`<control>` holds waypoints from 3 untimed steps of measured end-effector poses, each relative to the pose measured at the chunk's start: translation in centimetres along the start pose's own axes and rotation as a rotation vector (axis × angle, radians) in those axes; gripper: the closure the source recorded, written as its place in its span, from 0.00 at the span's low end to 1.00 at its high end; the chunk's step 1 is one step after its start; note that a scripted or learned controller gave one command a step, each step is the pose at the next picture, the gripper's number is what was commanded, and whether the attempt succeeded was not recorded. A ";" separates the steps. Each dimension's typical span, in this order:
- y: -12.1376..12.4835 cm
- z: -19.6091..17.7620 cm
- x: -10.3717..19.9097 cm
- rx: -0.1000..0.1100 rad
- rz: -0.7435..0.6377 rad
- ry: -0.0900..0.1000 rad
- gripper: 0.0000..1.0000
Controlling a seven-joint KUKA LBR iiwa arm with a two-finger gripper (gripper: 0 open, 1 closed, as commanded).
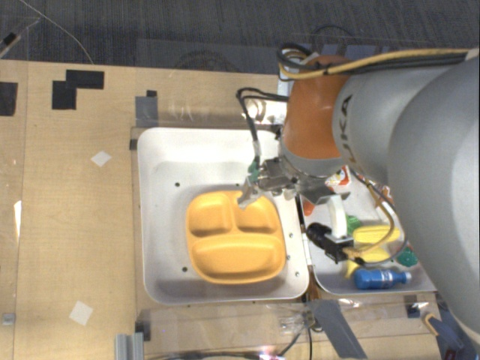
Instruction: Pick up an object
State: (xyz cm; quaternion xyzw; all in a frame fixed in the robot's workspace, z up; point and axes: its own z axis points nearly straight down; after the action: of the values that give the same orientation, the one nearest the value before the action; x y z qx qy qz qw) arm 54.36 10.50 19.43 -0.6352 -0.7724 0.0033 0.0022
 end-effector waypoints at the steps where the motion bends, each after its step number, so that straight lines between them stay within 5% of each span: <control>1: -4.6 6.8 6.9 -0.001 0.180 0.001 0.00; 2: -4.3 5.8 6.7 -0.004 0.180 0.001 1.00; 3: -4.3 5.9 6.7 -0.004 0.181 0.001 0.00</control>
State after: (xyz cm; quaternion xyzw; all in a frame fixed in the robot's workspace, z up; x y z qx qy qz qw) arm 48.79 16.24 13.61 -0.7024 -0.7118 0.0018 0.0012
